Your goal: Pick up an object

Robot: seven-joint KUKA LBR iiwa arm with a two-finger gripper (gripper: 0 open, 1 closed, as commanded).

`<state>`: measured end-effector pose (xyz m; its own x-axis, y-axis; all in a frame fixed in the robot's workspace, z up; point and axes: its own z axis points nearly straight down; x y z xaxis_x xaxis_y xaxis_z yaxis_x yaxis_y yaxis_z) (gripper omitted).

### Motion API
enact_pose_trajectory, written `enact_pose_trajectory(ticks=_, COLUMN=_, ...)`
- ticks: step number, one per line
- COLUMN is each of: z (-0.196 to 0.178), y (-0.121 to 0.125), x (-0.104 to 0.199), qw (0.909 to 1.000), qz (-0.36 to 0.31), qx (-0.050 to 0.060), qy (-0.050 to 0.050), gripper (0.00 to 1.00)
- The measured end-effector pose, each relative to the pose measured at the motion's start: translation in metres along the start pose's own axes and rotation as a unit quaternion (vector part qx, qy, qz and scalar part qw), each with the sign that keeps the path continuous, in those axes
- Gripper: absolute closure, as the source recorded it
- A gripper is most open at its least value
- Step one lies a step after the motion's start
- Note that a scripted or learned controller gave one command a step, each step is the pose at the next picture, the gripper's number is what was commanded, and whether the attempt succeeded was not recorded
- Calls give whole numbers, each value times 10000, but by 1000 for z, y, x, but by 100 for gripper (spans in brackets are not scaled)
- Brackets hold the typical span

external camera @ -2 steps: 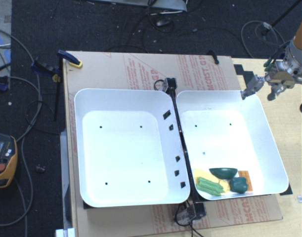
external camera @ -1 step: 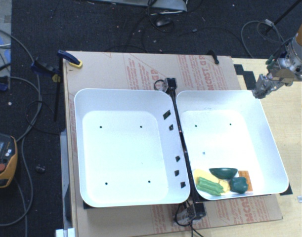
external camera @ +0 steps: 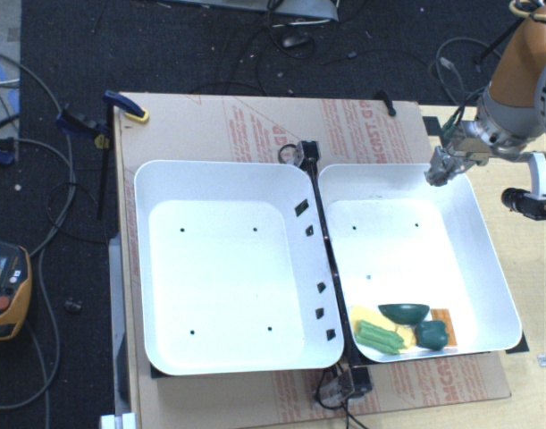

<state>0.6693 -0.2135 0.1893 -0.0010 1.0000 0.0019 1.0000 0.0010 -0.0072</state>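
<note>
Several small objects lie bunched at the near edge of the right bin (external camera: 474,231): a dark green bowl-shaped piece (external camera: 404,312), a light green ridged piece (external camera: 379,336), a teal lump (external camera: 432,334), a pale yellow flat piece (external camera: 368,317) and an orange block (external camera: 444,318). My gripper (external camera: 436,173) hangs over the far right corner of that bin, well away from the pile. I see nothing held in it.
The left bin (external camera: 165,239) sits beside the right one, with a black divider strip (external camera: 324,239) between them. Both rest on a cardboard sheet (external camera: 255,123). A blue and yellow clamp (external camera: 125,107) grips the sheet's far left corner. Cables run over the dark floor.
</note>
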Motion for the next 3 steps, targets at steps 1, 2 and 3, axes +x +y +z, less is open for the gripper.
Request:
enact_pose_trajectory(ticks=1, z=-104, y=-14, x=22, qw=10000, qz=-5, qx=-85, qy=-19, gripper=100)
enact_pose_trajectory(ticks=2, z=-212, y=-56, x=24, qw=10000, qz=5, qx=-93, qy=-22, gripper=100)
enact_pose_trajectory(ticks=3, z=-355, y=-91, x=77, qw=9999, qz=-12, qx=-104, qy=-17, gripper=100)
